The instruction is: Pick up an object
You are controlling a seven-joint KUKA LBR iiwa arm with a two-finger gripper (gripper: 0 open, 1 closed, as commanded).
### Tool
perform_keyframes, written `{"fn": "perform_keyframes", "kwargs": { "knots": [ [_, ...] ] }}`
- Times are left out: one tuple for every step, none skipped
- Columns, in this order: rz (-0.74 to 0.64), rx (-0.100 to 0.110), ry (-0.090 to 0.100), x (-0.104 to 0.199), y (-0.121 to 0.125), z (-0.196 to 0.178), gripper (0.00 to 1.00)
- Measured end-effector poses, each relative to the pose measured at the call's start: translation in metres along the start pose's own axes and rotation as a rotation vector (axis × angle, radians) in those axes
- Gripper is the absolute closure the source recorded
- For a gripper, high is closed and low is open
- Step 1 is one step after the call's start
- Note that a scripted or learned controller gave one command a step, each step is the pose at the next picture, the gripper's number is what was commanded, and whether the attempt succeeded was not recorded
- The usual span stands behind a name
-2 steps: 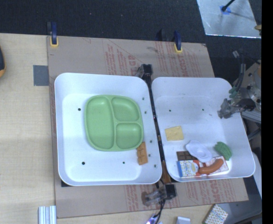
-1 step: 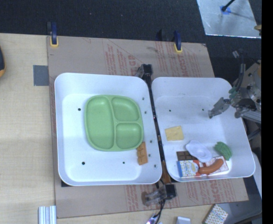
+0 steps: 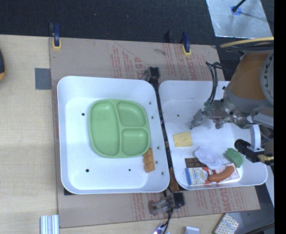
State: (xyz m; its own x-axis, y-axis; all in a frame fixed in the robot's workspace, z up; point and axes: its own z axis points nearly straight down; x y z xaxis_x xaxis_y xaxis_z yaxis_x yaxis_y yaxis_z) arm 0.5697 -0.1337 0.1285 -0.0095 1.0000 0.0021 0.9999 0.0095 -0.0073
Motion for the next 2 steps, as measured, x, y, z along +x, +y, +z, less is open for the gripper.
{"fn": "perform_keyframes", "kwargs": {
  "knots": [
    [-0.003, -0.011, 0.0, 0.092, 0.022, -0.067, 0.0],
    [0.012, -0.003, -0.003, 0.026, -0.012, -0.09, 0.0]
  ]
}}
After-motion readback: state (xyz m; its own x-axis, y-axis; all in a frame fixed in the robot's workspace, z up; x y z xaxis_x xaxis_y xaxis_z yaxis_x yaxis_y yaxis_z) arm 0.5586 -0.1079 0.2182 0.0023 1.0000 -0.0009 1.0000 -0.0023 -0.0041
